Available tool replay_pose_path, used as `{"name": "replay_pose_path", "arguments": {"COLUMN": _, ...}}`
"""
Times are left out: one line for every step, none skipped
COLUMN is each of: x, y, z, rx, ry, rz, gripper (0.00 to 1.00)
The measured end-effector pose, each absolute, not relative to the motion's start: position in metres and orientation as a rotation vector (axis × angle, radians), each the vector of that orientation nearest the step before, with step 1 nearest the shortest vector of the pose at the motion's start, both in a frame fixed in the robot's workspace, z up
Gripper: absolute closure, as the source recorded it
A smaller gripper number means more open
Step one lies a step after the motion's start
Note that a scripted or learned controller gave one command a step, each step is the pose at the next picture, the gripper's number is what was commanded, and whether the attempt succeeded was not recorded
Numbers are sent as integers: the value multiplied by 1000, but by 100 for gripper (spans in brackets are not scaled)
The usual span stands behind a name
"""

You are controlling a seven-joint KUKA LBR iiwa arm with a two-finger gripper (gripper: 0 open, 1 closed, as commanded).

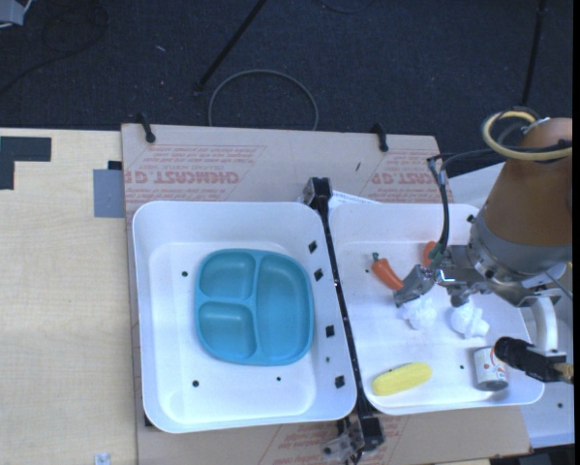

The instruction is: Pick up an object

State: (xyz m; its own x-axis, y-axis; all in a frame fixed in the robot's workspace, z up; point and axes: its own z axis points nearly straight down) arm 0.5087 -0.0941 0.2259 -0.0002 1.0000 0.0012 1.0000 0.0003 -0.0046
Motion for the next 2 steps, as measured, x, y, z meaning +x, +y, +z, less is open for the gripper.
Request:
{"name": "replay_pose_path", "arguments": {"x": 503, "y": -91, "z": 162, "rx": -2215, "ry": -2215, "rz": 9, "gripper": 0}}
{"name": "replay_pose_path", "arguments": {"x": 502, "y": -92, "z": 119, "rx": -2216, "ry": -2216, "rz": 7, "gripper": 0}}
